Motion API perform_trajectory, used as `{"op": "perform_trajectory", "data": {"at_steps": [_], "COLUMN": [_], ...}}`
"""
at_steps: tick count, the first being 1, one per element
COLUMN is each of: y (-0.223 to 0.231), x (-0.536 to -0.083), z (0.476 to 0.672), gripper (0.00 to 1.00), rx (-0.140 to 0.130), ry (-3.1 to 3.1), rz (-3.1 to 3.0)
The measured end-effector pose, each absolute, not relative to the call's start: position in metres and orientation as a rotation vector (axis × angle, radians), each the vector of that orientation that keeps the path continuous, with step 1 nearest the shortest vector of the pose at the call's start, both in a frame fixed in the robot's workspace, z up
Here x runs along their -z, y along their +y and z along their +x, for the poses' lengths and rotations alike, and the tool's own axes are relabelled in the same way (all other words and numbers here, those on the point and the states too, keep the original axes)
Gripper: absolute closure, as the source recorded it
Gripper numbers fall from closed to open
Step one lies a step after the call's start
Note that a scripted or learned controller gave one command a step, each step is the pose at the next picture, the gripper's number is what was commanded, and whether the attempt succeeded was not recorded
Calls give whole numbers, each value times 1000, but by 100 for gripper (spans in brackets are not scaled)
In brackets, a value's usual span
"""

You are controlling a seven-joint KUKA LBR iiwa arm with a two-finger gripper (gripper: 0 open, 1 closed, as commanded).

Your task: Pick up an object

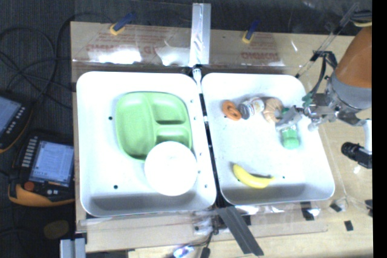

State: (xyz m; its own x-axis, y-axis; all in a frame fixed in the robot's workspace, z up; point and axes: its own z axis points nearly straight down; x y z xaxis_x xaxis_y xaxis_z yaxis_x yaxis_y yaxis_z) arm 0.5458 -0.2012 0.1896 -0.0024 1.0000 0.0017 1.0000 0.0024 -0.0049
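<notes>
Over the right-hand bin (314,184), near its upper right corner, the pincer (292,114) reaches in from the arm's grey wrist, with the orange band (358,62) above it at the view's right edge. Its tip sits just above a small green bottle-like object (291,137) that lies on the bin floor; whether the two touch is unclear, and nothing can be made out between the fingers. Whether the pincer is released or clenched cannot be told from this angle, since the tip is small and blurred against the white bin.

Left of the pincer, along the upper part of the same bin, a short row of small things lies close together: an orange ring-shaped piece (230,109), a grey and white rounded piece (248,109) just beside it, and a tan rounded piece (273,107) nearest the pincer. A yellow banana (251,176) lies well apart from them, near the bin's lower edge.

The left-hand bin (91,148) holds a green divided tray (148,118), and a round white plate (171,167) overlaps the tray's lower right corner.

Both bins rest side by side on the tabletop (84,39), where two yellow and blue clamps (121,23) sit along the far edge. A handheld controller with a lit screen (47,163) lies on the dark floor to the left.
</notes>
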Motion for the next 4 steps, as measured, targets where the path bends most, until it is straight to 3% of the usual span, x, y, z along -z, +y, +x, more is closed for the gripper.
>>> {"op": "perform_trajectory", "data": {"at_steps": [1,2,3,4], "y": [-212,-209,-200,-123], "x": [-99,-95,-93,-133], "z": [559,549,485,581], "gripper": [0,0,0,0], "rx": [12,25,2,-8], "ry": [-2170,-2242,-2157,-2042], "rz": [-2264,-2224,-2287,-2383]}}
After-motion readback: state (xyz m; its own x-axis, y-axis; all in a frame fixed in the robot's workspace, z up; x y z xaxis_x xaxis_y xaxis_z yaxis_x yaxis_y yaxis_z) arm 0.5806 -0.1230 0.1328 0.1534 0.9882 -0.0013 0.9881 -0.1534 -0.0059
